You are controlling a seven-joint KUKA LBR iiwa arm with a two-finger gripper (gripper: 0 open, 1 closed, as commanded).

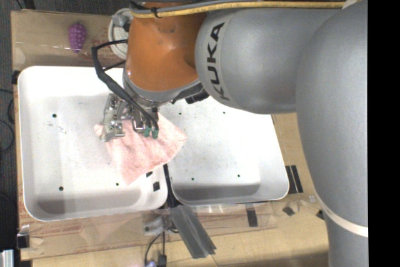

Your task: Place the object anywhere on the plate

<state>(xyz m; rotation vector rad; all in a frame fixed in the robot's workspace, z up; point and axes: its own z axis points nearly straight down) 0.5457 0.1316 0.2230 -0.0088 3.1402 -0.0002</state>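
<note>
the gripper [131, 122] sits over a pink cloth [147, 150] draped across the rim between both bins [37, 134] — finger state i cannot tell — the limp cloth could snag on that rim.

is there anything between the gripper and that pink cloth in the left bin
Nothing visible stands between them. The gripper sits right at the upper edge of the pink cloth, which lies in the left bin and drapes toward the divide with the right bin. I can't make out a plate here.
</note>
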